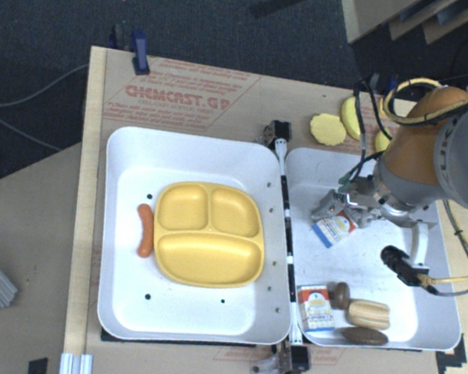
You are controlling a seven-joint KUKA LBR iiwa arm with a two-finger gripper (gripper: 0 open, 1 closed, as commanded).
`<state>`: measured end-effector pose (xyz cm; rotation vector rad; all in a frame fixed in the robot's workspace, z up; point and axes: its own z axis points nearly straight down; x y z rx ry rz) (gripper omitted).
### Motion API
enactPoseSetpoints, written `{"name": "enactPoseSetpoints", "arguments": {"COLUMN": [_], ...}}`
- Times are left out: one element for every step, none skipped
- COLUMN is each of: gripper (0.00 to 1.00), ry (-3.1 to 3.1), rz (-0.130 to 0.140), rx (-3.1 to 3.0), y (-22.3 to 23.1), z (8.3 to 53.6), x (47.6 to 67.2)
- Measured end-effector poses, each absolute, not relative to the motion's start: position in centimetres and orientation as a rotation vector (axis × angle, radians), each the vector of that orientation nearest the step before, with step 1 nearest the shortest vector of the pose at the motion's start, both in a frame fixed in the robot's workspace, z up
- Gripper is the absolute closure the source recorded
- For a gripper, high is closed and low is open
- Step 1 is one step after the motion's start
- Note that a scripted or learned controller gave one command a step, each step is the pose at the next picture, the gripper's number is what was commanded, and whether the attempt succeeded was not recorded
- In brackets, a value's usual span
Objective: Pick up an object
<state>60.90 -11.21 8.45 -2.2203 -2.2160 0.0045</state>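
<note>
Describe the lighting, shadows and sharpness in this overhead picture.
Camera view: even, soft light; the yellow tray and sausage are sharp with faint shadows; the arm throws a soft shadow on the right bin; the gripper looks slightly blurred.

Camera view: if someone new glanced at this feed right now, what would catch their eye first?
Probably the yellow divided plate in the middle of the left bin, with a small orange sausage lying just left of it. Next, the grey and orange arm over the right bin, its hand down at a small blue and white packet.
</note>
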Motion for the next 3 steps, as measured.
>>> {"name": "enactPoseSetpoints", "arguments": {"gripper": [1.00,0.00,0.00], "ry": [-2.222,-2.221,-2.217], "rz": [-0.001,0.000,0.004], "rx": [-2.222,-2.222,-2.220], "y": [-11.1,-11.1,-10.5], "z": [9.5,9.5,8.4], "x": [61.2,61.1,58.2]}}
